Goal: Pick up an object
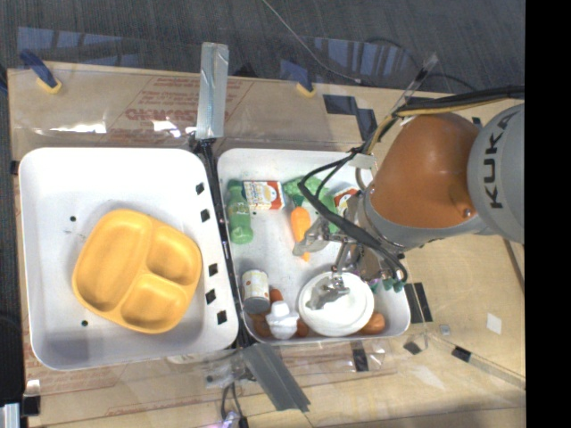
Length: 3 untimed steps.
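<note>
The gripper (335, 283), grip state unclear, hovers directly over the white bowl (337, 308).

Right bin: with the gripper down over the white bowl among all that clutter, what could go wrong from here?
1. The gripper sits over the white bowl; its smooth rounded rim may slip out of a pinch.
2. The bowl is crowded by a small can, a white bottle and the bin wall, so a lift could drag or topple neighbours.
3. The loose cables hang near the carrot and could snag items.
</note>
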### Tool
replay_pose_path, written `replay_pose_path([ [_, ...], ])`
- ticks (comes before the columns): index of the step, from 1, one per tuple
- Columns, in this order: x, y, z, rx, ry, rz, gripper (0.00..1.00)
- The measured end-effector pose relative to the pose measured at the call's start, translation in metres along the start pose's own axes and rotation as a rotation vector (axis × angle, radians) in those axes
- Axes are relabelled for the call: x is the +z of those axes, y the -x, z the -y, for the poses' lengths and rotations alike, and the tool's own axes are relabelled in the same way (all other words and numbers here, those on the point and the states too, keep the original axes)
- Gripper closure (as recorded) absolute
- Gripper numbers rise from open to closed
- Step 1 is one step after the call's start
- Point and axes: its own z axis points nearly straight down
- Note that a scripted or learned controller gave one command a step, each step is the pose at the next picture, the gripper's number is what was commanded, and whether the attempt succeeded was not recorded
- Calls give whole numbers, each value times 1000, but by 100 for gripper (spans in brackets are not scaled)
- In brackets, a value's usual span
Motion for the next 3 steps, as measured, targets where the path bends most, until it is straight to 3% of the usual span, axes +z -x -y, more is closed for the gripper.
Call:
replay_pose_path([
  [1,113,50,21,67,0,2,0],
  [2,112,106,16,-23,0,4,0],
  [3,111,113,30,108,-1,6,0],
])
